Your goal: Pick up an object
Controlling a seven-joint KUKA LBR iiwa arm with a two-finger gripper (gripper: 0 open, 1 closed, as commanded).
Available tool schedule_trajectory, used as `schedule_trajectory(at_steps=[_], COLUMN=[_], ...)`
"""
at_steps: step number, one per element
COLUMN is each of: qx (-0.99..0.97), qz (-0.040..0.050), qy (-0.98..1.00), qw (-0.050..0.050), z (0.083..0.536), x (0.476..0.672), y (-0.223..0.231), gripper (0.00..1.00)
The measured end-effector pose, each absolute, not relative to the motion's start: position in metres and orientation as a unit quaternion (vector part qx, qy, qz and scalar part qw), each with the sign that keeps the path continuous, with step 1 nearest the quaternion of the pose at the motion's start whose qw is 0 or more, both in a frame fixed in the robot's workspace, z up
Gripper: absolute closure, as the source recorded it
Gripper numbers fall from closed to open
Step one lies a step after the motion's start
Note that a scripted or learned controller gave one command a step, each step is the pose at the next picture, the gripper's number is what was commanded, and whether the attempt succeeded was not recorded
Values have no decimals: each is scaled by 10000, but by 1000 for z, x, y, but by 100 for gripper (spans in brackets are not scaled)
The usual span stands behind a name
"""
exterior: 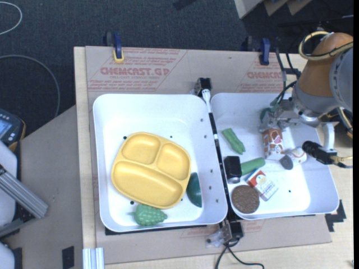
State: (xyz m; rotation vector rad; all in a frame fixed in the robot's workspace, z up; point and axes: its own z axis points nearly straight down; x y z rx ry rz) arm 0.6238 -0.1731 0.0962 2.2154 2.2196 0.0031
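1. The gripper (275, 118) hangs low over the back part of the right bin (314, 198), below the arm's (320, 77) orange band at the view's right edge. Its tip is a small tangle of grey and green parts, and whether it is clenched or released cannot be told.
2. Just beneath and in front of the gripper stands a red-and-white packet (273, 142), close enough that contact cannot be judged; nothing is clearly seen between the fingers.
3. Beside the packet, toward the right, lie a small grey oval piece (286, 162) and a white piece (298, 155), near each other.
4. Further left in the same bin a green pod-shaped toy (233, 140) lies at a slant, well apart from the gripper.
5. In front of it a black block (232, 167) sits against the bin's left wall, with a green cylinder (252, 165) touching or just beside its right side.
6. Toward the near edge are a red-and-white carton (262, 184) and a brown round disc (245, 199), just beside each other.
7. The left bin (106, 150) holds a yellow divided tray (150, 168), which fills much of its floor.
8. A dark green piece (194, 190) lies tucked against the tray's right edge, and a light green bumpy toy (149, 215) rests at its near edge.
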Motion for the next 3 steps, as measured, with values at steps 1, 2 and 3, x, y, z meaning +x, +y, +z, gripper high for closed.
schedule_trajectory(at_steps=[1, 2, 3], qx=[7033, 7086, 7028], qz=[50, -28, 58], qy=[7109, 7056, 7113], qw=[43, -32, 32], z=[192, 93, 192], x=[671, 664, 669], y=[-65, -121, -7], gripper=[100, 100, 100])
